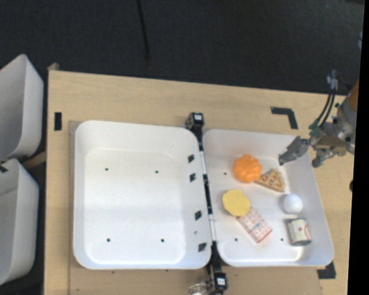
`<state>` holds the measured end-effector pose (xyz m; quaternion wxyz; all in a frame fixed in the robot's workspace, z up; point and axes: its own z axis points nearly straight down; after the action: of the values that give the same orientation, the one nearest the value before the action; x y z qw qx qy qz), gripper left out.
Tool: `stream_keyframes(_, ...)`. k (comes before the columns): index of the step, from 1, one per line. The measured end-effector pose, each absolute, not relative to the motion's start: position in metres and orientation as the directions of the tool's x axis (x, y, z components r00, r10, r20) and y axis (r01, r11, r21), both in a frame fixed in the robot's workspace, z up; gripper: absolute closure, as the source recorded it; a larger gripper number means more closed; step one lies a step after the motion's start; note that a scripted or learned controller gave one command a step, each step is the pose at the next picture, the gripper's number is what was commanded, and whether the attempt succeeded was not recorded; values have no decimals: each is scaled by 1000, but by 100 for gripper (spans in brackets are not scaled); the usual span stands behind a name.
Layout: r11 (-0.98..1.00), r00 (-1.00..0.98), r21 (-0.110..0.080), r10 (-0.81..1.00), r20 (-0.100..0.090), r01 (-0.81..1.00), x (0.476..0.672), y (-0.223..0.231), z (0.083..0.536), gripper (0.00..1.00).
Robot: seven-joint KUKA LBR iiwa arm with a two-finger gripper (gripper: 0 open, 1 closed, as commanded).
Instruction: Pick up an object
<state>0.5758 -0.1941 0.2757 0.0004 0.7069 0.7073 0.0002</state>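
Note:
The right bin (228, 249) holds several small things. An orange ball-like fruit (247, 168) lies near its middle, with a pizza-slice wedge (272, 180) just to its right. Below them are a flat yellow disc (236, 203), a pink patterned packet (254, 226), a white ball (291, 203) and a small tin can (298, 232) on its side. My gripper (305, 153) hangs over the bin's upper right corner, above and right of the pizza wedge. Its two dark fingers are spread apart with nothing between them.
The left bin (131, 196) sits beside the right one, joined by a black hinge strip (202, 188). White box shapes (6, 164) stand off the bench's left edge. Black corner markers (285, 115) lie on the wooden bench top.

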Motion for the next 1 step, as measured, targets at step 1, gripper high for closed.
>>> stream_keyframes(1, 9, -9, -5, 1000, 4, 1000, 604, -101, 200, 0)
